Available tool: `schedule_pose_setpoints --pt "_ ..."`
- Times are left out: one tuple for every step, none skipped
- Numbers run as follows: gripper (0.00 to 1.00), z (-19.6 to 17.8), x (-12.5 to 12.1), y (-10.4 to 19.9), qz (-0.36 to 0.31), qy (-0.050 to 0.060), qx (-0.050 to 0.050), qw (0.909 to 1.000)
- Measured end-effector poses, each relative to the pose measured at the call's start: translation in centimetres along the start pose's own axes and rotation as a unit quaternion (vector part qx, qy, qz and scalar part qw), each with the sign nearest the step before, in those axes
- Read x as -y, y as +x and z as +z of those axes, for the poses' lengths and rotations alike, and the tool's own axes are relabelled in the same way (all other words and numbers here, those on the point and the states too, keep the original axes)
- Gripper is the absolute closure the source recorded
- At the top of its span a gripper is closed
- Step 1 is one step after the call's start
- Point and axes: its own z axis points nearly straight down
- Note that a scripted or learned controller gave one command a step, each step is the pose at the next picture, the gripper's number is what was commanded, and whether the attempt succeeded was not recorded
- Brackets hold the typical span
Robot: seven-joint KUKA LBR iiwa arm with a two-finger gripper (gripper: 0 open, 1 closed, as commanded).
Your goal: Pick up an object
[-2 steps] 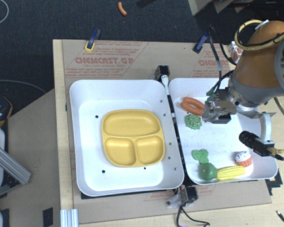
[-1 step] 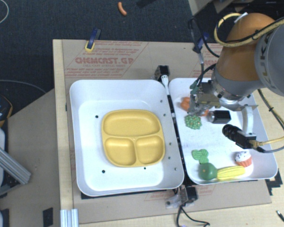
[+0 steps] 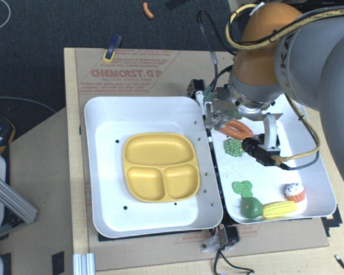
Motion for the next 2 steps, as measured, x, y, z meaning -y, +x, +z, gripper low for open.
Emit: schedule_pose_setpoints --pt "1.0 0.3 -1.2 3.5 0.001 0.0 0.0 1.0" --pt "1.0 -1.8 -1.0 3.0 0.003 0.0 0.001 1.0"
